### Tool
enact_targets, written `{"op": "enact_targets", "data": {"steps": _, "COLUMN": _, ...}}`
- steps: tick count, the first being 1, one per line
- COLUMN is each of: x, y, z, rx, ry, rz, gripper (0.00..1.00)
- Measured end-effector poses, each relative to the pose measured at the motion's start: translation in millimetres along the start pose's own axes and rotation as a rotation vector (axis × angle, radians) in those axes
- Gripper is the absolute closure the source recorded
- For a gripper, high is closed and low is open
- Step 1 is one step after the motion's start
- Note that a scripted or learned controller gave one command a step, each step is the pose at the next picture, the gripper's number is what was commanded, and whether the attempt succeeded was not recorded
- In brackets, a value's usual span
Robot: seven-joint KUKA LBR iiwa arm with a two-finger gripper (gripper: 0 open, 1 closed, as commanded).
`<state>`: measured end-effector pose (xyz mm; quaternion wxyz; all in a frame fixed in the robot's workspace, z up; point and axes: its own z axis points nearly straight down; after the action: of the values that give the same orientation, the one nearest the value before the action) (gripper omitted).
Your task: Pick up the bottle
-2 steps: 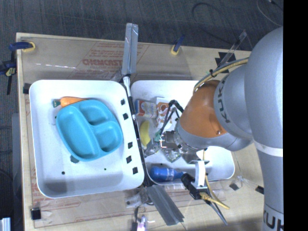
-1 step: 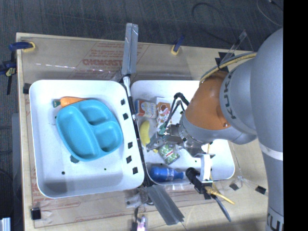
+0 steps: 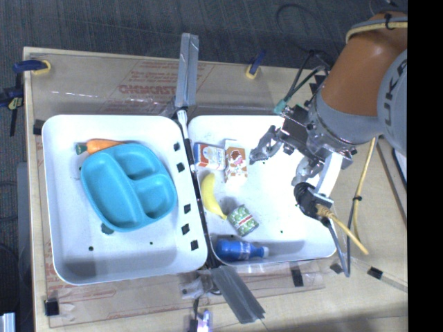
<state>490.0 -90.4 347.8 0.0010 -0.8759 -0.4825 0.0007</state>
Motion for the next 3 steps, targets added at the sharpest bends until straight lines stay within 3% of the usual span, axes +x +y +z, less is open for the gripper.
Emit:
{"op": "enact_targets", "data": {"steps": 1, "x": 56.7, "y": -52.2, "z": 146.3, "rx": 0.003, "ry": -0.002, "rz": -0.279, "gripper": 0.0}}
{"op": "enact_targets", "data": {"steps": 2, "x": 96.3, "y": 27.0, "z": 157.6, "rx": 0.002, "ry": -0.002, "rz": -0.009, "gripper": 0.0}}
{"op": "enact_targets", "data": {"steps": 3, "x": 185.7, "y": -50.9, "z": 158.1, "rx": 0.005, "ry": -0.004, "rz": -0.007, "gripper": 0.0}}
